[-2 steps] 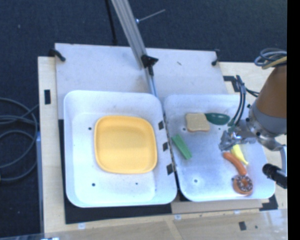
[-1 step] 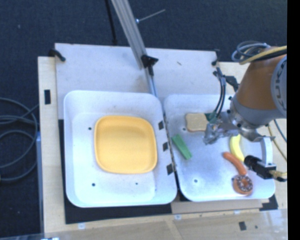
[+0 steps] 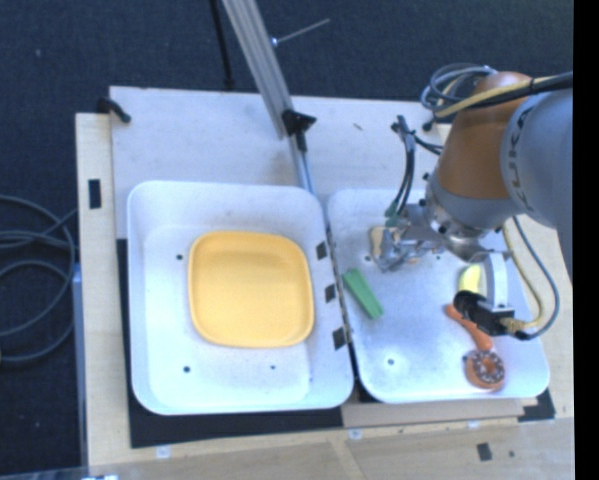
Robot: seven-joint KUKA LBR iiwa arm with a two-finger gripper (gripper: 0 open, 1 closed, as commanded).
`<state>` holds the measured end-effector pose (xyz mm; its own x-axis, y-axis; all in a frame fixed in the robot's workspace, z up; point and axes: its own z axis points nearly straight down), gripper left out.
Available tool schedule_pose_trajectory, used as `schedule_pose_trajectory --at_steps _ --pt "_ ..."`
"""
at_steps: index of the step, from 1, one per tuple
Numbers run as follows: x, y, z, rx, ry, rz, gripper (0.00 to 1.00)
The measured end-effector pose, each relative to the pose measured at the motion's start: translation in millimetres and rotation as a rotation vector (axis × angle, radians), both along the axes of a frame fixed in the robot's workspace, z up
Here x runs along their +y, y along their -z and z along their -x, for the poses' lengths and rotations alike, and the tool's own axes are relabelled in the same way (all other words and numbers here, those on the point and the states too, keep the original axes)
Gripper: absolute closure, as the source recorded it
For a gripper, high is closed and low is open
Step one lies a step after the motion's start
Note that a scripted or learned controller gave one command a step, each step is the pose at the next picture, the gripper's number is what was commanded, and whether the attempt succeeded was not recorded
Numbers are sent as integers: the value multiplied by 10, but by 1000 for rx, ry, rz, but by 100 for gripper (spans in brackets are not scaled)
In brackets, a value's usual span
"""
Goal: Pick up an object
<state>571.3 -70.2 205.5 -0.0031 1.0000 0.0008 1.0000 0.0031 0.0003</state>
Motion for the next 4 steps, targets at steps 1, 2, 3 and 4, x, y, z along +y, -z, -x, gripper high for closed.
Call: schedule_pose_trajectory --at_steps 1,2,3,4 --pt "509 -126 -338 -2 -1 0 100" --pt "1021 -181 -672 -1 -1 0 100" --pt "1442 -240 -1017 -1 0 0 100" --pt "1591 -426 -1117 -2 2 0 100"
